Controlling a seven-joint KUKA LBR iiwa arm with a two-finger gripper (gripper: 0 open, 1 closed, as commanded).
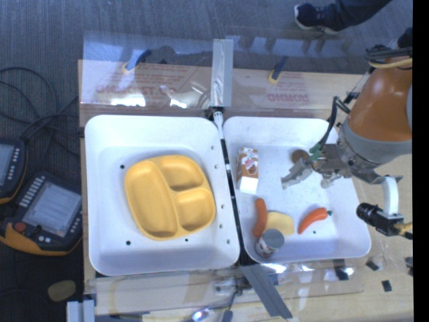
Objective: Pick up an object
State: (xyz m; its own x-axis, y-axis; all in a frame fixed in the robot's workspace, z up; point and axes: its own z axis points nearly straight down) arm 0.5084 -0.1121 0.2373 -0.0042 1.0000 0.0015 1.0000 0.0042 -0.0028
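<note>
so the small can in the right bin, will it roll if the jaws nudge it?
The can looks upright, so it would probably slide or tip before rolling. It seems to touch the sausage and the bin wall, which may block it. Probably stiff; weight unclear.

Bright overhead light; glare streaks the clear shield (201, 86) behind the bins; edges look perhaps slightly soft.

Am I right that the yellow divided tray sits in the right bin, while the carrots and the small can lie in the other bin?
Not quite: the camera view shows the yellow divided tray in the left bin. The carrots and the small can lie in the other bin, the right bin, as you said.
</note>
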